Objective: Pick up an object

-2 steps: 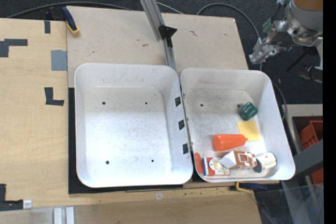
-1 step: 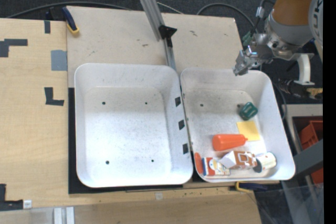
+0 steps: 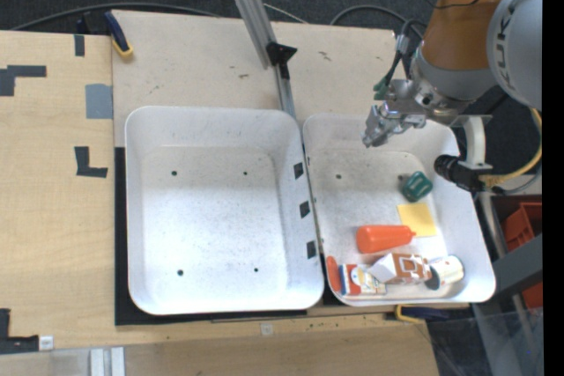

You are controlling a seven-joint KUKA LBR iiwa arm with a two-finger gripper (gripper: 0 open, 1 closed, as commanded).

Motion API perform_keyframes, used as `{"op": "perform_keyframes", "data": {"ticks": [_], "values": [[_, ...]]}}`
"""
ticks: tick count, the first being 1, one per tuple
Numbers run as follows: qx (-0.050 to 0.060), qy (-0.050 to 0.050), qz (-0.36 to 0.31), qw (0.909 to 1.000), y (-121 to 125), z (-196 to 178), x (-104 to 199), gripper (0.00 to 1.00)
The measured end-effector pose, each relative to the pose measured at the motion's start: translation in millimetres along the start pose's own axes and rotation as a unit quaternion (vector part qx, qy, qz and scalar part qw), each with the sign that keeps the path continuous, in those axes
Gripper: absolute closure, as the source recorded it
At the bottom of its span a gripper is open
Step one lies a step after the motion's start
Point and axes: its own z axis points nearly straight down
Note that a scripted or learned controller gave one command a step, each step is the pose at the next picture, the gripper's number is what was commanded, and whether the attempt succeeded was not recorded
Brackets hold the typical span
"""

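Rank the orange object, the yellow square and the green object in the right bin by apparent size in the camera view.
1. Orange object and yellow square: they look too alike to separate.
2. Green object: clearly smallest.

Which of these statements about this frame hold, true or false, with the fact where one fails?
1. The orange cone-shaped plastic object lies in the right white bin. True.
2. The gripper holds the small dark green object. False: that object lies on the bin floor, apart from the gripper.
3. The flat yellow square piece sits between the green object and the orange one. True.
4. The left white bin holds the white and orange package. False: the package lies along the near edge of the right bin.
5. The gripper hangs over the far part of the right bin. True.
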Motion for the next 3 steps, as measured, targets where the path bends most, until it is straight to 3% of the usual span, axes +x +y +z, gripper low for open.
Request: {"op": "perform_keyframes", "data": {"ticks": [2,3], "values": [[0.0,0.0,-0.001,1.0,-41.8,6.1,114.8,1.0],[0.0,-0.001,0.0,1.0,-62.1,15.8,152.4,1.0]]}}
